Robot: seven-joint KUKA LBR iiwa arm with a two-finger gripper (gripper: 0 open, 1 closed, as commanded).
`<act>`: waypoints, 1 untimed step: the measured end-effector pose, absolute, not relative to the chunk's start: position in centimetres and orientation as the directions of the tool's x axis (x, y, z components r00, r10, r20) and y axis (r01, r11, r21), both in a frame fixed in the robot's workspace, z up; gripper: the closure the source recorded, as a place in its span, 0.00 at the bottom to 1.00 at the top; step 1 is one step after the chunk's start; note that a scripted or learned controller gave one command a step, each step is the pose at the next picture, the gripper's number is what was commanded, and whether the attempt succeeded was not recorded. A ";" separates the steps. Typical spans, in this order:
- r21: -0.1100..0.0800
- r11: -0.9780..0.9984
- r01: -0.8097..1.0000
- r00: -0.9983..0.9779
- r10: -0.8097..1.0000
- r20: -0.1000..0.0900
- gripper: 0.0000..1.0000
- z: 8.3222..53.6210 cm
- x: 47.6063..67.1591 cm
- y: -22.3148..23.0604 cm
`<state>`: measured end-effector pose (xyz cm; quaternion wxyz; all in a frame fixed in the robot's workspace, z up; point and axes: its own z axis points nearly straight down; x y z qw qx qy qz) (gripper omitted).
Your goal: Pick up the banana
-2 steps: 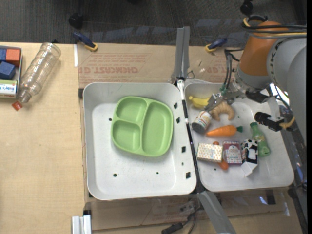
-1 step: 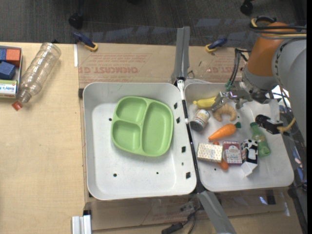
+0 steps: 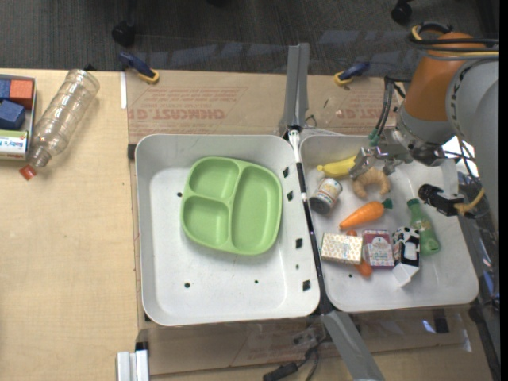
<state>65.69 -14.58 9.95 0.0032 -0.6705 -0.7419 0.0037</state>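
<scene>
A clear plastic bottle (image 3: 60,116) lies on the bench at far left. The left bin (image 3: 159,236) holds a green divided plate (image 3: 232,205). In the right bin (image 3: 452,280), the banana (image 3: 337,166) lies near the back left corner — just behind a small tin (image 3: 325,194), with a carrot (image 3: 363,214) further forward. The gripper (image 3: 373,159) sits low just right of the banana, beside a piece of ginger (image 3: 373,182); whether it is parted or closed I cannot tell.
</scene>
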 end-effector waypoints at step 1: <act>0.000 0.033 0.999 -0.033 0.999 -0.001 1.00 19.2 65.9 -4.7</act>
